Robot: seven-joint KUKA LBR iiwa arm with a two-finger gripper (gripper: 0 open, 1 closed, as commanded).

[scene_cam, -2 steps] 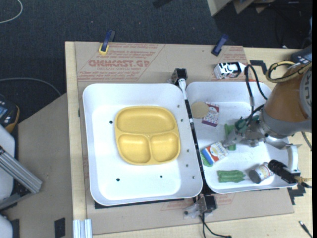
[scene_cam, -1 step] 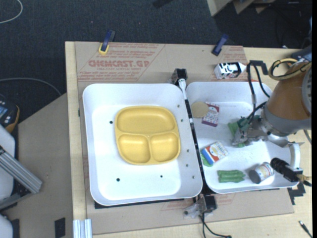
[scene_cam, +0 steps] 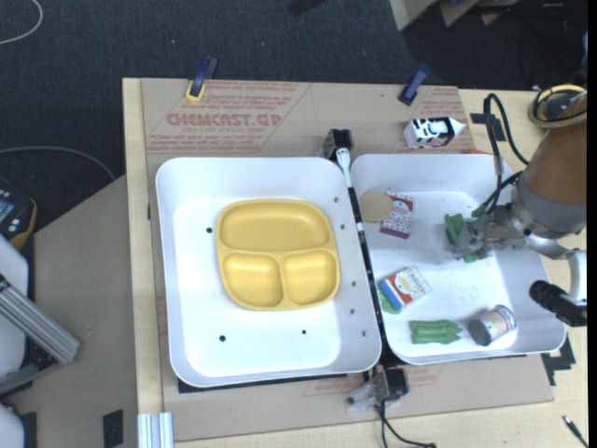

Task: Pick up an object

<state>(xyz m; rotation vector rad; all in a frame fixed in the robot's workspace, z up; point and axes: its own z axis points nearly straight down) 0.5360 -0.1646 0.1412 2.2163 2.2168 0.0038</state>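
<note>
The bench's brown sheet (scene_cam: pixel 233 118) reads "CHEMCAST GP" in red. In the right bin (scene_cam: pixel 522 180), the gripper (scene_cam: pixel 464 236) sits low over a small green object (scene_cam: pixel 456 230); whether it grasps it, I cannot tell. A yellow divided tray (scene_cam: pixel 277 252) fills the left bin (scene_cam: pixel 187 278).

2 white bins side by side, yellow divided tray (scene_cam: pixel 278 253) in left bin (scene_cam: pixel 182 278), right bin (scene_cam: pixel 522 343) holding small carton (scene_cam: pixel 403 288), green item (scene_cam: pixel 435 331), can (scene_cam: pixel 492 325), gripper (scene_cam: pixel 464 238) lowered beside green object (scene_cam: pixel 455 224)
</note>
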